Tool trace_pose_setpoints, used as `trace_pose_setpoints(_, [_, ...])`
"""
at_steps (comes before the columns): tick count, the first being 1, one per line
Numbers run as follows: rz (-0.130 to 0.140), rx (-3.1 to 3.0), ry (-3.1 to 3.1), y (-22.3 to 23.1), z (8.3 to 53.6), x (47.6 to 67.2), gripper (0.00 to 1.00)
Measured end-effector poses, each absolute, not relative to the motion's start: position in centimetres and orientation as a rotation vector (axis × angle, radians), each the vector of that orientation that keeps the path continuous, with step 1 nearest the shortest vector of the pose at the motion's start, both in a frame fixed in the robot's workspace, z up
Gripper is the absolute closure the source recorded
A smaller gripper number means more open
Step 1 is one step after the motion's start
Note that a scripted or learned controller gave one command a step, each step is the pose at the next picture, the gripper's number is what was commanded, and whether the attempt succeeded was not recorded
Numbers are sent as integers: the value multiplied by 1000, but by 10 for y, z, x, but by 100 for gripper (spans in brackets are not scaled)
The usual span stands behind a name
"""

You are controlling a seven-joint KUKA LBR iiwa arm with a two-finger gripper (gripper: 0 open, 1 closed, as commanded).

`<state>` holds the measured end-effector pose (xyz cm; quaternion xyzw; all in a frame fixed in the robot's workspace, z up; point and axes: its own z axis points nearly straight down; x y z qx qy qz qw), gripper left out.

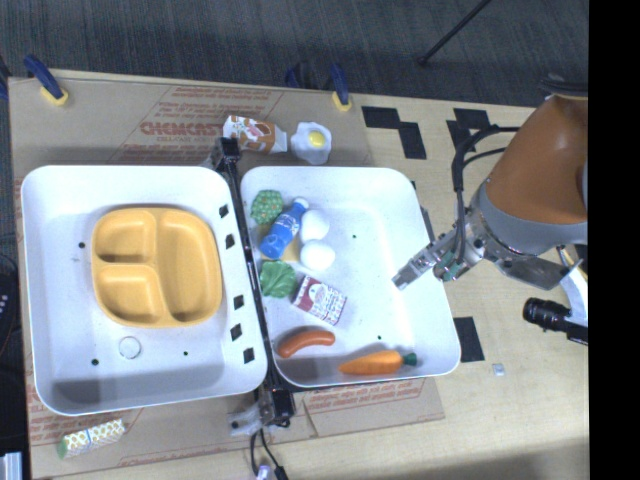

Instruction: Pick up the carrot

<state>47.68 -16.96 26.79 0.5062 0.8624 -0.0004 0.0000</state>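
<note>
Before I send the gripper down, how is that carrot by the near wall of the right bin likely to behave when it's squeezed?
The carrot looks like a smooth, glossy toy, so it is probably stiff and light but may slip from the gripper. Its round, tapered body could roll or pivot if pinched off-centre. It lies along the right bin wall, leaving little finger room on that side.

A robotics laboratory. The surface (500, 408) carries cardboard sheets held by blue clamps (47, 79), two white bins (50, 298), and black marker patches (392, 121). Toy food fills one bin
</note>
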Motion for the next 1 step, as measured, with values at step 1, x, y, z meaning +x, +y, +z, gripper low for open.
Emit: trace_pose_setpoints(1, [-2, 1964, 2458, -126, 186, 476, 100])
